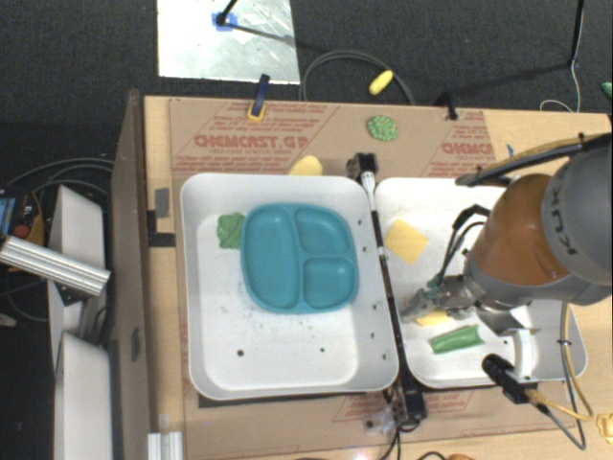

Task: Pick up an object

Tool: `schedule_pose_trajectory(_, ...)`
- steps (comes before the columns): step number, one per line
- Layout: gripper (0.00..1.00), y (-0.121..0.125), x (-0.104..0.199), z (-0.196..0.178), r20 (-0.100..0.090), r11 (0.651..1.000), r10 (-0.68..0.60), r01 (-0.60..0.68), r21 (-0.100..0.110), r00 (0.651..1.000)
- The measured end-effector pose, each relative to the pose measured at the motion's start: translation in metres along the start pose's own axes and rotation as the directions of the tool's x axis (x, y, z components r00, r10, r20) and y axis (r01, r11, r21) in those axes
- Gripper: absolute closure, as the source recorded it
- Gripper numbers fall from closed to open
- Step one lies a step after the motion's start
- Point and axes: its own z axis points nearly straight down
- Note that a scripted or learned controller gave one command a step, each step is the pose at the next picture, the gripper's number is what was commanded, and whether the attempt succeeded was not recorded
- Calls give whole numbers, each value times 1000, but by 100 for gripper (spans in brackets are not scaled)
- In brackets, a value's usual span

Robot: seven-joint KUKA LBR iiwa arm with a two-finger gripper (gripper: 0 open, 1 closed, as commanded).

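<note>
Now, from the overhead camera, I take the black divider strip [381, 257] between the two bins as my landmark; to its left lies the shallow white left bin [206, 353], and in it a teal plastic plate with three compartments [300, 258], lying flat near the strip; a small green leaf-shaped piece [230, 229] touches the plate's far-left edge, on the side away from the strip.

To the right of the strip is the shallow white right bin [412, 364]; just beside the strip, toward its upper half, a pale yellow wedge-shaped block [405, 241] lies on the bin floor; lower down, also right of the strip, a green elongated pod-shaped toy [453, 338] lies flat, well apart from the yellow block.

My grey arm with the orange band [522, 238] reaches in from the right and covers much of that bin; the two-finger gripper [433, 305] sits low over the bin floor, right of the strip and just above the green pod; something yellowish [433, 319] shows at the fingertips, but I cannot tell whether the claw is apart, together or clamped on anything, since the wrist hides it.

Above the strip's upper end, on the brown cardboard sheet [239, 137] behind the bins, lie a yellow rounded lump [306, 167] and a green bumpy disc [382, 127].
</note>
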Motion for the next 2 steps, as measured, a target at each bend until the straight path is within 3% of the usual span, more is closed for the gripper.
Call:
schedule_pose_trajectory(1,0,75,-65,-6,6,1000,3,-3,-11,1000)
schedule_pose_trajectory(2,100,73,-61,-16,1,1000,2,-2,-6,1000)
